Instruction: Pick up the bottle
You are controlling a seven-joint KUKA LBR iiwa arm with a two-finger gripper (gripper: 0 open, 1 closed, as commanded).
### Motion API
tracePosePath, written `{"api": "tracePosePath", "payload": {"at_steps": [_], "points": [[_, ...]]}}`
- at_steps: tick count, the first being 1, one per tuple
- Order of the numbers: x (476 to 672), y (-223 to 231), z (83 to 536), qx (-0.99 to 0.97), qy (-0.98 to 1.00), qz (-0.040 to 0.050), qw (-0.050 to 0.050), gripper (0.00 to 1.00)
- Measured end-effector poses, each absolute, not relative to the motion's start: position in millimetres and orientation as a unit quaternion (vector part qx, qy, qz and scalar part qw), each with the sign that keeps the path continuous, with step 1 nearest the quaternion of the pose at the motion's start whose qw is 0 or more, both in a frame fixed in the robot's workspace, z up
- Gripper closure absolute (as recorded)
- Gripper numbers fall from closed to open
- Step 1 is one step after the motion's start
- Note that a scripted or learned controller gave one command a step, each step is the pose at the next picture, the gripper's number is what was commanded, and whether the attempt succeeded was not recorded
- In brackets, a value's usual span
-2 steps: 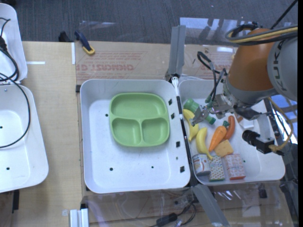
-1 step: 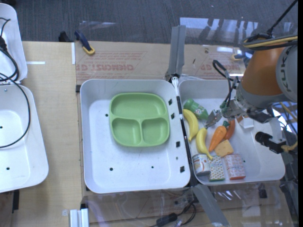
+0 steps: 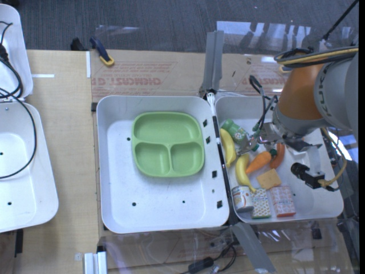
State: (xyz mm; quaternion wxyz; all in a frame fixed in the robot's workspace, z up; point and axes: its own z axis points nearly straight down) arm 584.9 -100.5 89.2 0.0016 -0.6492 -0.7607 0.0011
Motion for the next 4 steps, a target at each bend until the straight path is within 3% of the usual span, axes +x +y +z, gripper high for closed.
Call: {"api": "tracePosePath", "payload": {"at_steps": [1,2,3,4], "points": [[585.1,-102,97,-0.651,-0.759,0.0016,0.002,1.00],[585.1,-102,97,-0.651,-0.759,0.0017,0.002,0.00],[608.5,-67,190,-0.584,-0.811,0.0008,0.001,0.00],[591.1,-106,90,-0.575,-0.818,0.0008,0.001,0.00]]}}
